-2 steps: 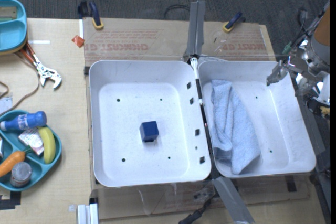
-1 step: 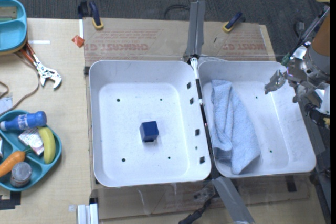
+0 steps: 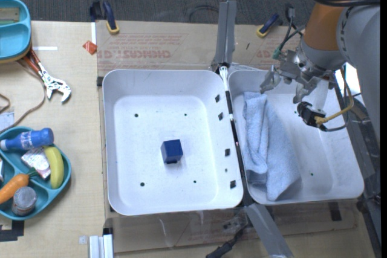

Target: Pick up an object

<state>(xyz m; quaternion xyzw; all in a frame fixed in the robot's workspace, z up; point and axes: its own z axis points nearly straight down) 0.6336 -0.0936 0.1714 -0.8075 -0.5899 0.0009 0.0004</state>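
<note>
The arm point(image 3: 338, 15) comes in from the right and hangs over the far end of the right bin point(image 3: 326, 184); its pincer point(image 3: 284, 84) sits above the bin's back wall, fingers spread apart, nothing between them; the near finger point(image 3: 267, 83) is just above the top edge of the towel point(image 3: 266, 142), though whether it touches I cannot tell; a black cable point(image 3: 314, 116) loops below the wrist. The towel lies crumpled along the left side of that bin, pale blue-grey, running front to back. In the left bin point(image 3: 121, 130) a small blue cube point(image 3: 172, 150) rests alone near the middle, well apart from the pincer. On the table point(image 3: 66, 69) to the left lie a wrench point(image 3: 51, 84) and a blue tray point(image 3: 63, 181) with a banana point(image 3: 55, 165) and bottle point(image 3: 24, 140).
</note>
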